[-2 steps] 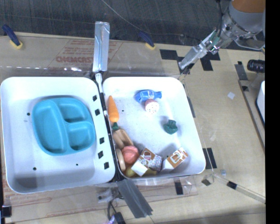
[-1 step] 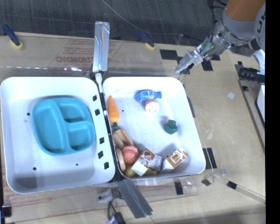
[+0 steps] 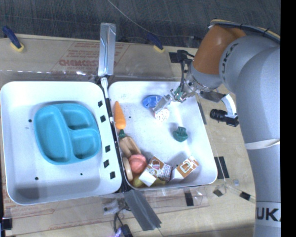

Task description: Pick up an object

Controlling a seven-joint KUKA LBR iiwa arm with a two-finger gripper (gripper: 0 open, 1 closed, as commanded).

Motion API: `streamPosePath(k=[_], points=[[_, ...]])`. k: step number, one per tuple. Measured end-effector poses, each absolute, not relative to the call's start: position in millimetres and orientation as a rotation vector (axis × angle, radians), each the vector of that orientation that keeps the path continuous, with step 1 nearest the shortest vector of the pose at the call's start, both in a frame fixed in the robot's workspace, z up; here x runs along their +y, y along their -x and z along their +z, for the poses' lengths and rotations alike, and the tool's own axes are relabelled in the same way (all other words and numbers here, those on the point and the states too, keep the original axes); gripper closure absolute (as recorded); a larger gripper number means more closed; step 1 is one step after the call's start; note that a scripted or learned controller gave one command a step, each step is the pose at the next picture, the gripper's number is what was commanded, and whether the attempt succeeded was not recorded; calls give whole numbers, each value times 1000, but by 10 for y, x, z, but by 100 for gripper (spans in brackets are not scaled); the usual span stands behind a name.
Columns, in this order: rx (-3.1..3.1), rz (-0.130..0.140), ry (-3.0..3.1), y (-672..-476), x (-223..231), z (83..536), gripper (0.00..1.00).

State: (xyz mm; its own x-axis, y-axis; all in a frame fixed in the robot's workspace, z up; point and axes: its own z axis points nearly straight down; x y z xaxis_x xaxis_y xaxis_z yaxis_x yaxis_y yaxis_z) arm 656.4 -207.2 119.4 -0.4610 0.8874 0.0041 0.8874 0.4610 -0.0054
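Metal fingers of the end effector (image 3: 164, 102) reach down-left from the grey arm (image 3: 246, 68) with its orange band into the upper part of the right bin (image 3: 200, 132). Whether they are spread or closed, I cannot tell; nothing can be seen clamped between them.

Just left of the fingertips lies a blue object (image 3: 150, 101), rounded and glossy, touching or nearly touching the tip. Directly below the tip sits a small white speckled piece (image 3: 162, 115), roughly cube-shaped with dark dots. Lower and to the right of the end effector rests a dark green object (image 3: 180, 134), small and lumpy, apart from the others.

Farther left, along the bin's left wall, an orange carrot (image 3: 119, 115) lies lengthwise. Well below the end effector, a cluster fills the bin's near edge: a pink round fruit (image 3: 137, 162), a tan wooden-looking piece (image 3: 127, 144), a brown and white printed box (image 3: 159, 169) and an orange and white box (image 3: 187, 167).

The left bin (image 3: 19, 147), well to the left of the end effector, holds a blue divided tray (image 3: 68, 132).

Both bins sit on a pale cardboard-covered surface (image 3: 54, 53) with red printing, held by blue clamps (image 3: 12, 37). Beyond its far edge is dark carpeted floor (image 3: 49, 4).
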Motion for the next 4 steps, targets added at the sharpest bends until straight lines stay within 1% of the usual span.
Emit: streamPosePath(k=[1, 2, 3, 4], points=[[-2704, 0, 1595, -6576, -1605, 1196, 0], [-2577, -5, 1835, -6625, -1524, 1055, 0], [-2611, -14, 1784, -6614, -1861, 1051, 0], [-2614, -3, 1780, -6612, -1891, 1183, 100]])
